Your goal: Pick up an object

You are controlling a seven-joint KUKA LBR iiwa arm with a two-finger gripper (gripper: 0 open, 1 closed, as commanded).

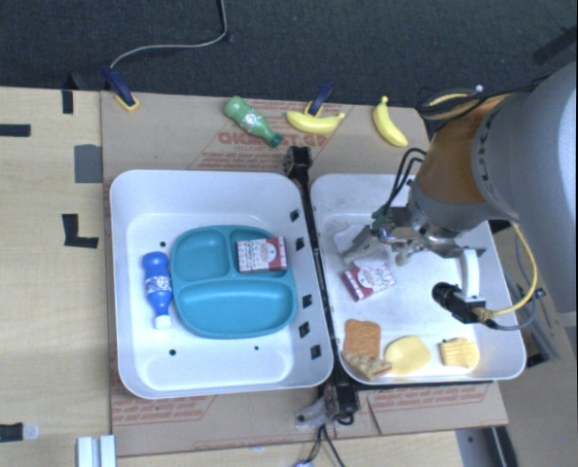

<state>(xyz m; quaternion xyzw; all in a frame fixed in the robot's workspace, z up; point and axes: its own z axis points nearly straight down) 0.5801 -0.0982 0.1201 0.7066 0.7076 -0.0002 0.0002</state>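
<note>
Since that red-and-white packet (369, 280) at the gripper's (379, 246) 6 o'clock looks light and crinkly, I'd pinch its edges; can't tell the pincer's state.

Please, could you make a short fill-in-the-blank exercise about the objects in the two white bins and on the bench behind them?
1. The teal divided plate lies in the ____ bin.
2. The blue bottle lies just ____ of the plate.
3. Behind the bins, next to the green bottle, lie ____ yellow bananas.
4. The robot's hand is above the ____ bin.

Missing words: left; left; two; right
</note>
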